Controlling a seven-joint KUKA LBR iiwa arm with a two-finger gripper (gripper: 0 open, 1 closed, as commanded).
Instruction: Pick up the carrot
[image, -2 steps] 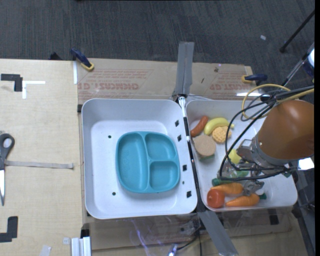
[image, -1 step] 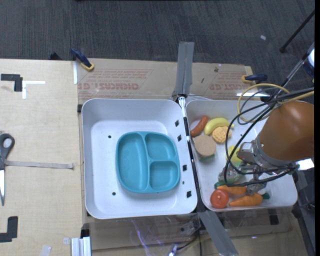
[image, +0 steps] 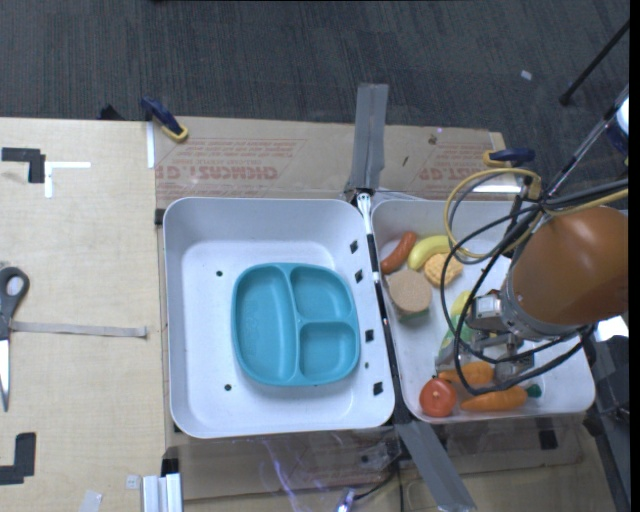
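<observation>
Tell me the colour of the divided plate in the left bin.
Teal-blue plate, clear in the camera view.

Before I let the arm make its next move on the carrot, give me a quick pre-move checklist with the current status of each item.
1. Carrot located, lying along the near wall of the right bin: ok.
2. Tool positioned above the carrot's area: ok.
3. Tool finger state: cannot tell, cables and arm cover it.
4. Carrot free of neighbours: not ok, the tomato sits at its left end and an orange piece lies just behind it.
5. Carrot already grasped: cannot tell.
6. Blue tray in the left bin, outside the work area: ok.
</observation>
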